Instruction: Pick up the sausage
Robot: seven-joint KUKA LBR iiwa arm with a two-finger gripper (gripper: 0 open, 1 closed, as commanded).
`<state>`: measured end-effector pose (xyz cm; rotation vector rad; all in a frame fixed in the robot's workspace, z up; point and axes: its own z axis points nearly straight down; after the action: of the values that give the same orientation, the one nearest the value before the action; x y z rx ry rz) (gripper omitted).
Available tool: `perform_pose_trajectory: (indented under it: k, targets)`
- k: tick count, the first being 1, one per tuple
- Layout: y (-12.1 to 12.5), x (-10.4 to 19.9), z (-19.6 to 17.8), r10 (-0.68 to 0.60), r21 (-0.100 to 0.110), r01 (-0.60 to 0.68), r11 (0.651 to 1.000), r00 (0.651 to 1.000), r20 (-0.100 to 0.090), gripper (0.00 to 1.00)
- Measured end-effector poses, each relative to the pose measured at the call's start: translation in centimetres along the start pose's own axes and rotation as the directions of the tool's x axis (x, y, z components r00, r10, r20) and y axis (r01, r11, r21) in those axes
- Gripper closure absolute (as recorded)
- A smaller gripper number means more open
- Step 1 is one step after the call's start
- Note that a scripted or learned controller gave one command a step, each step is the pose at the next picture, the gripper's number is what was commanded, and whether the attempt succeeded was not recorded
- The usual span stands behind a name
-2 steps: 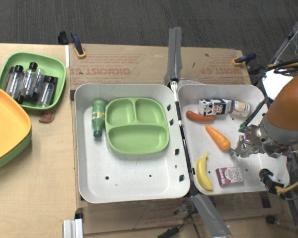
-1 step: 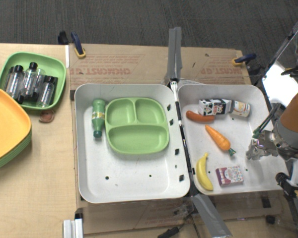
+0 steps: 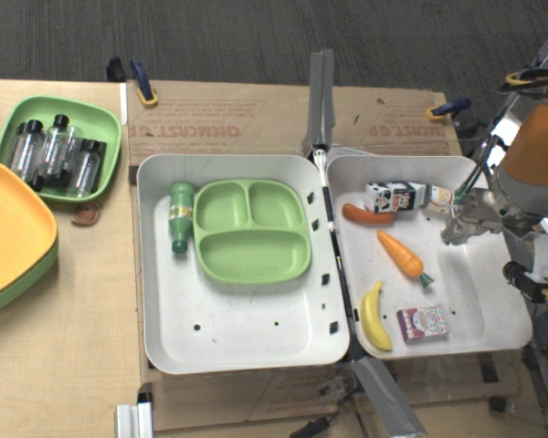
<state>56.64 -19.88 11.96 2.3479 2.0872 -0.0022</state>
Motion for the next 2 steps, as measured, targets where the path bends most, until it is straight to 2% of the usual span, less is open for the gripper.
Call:
perform_pose_trajectory:
  k: [1,2]
  targets:
    - [-7.2,4.7,-0.6,-0.008,0.002,0.008,1.000,1.000,-0.001,1.00]
    - [-6.0,9.6,2.9,0.113,0.005,-0.113,0.994,0.994,-0.001,1.00]
